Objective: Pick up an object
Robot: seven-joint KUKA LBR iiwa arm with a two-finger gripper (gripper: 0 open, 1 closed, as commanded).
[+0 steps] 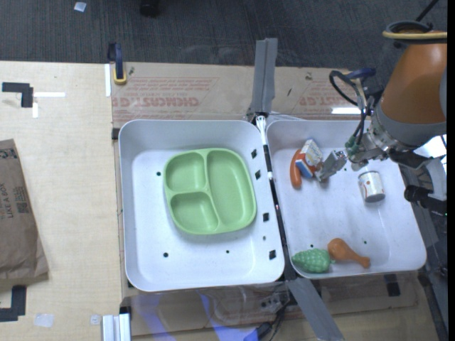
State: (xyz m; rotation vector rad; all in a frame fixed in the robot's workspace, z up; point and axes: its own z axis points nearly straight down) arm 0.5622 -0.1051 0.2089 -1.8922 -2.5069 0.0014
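Note:
My gripper (329, 168) hangs low over the upper left part of the right bin (398, 233). It sits just right of a white and blue packet (309, 154) and an orange carrot-shaped toy (295, 170); whether it touches the packet is unclear. A small white can (370, 187) lies to the gripper's right. Along the bin's front lie an orange drumstick toy (348, 252) and a green leafy toy (313, 261). Nothing shows between the gripper's tips.
The left bin (142, 247) holds a green divided plate (210, 190). A grey divider bar (264, 77) stands behind the seam between the bins. The arm's orange band (419, 77) looms over the right bin's far right corner, with cables beside it.

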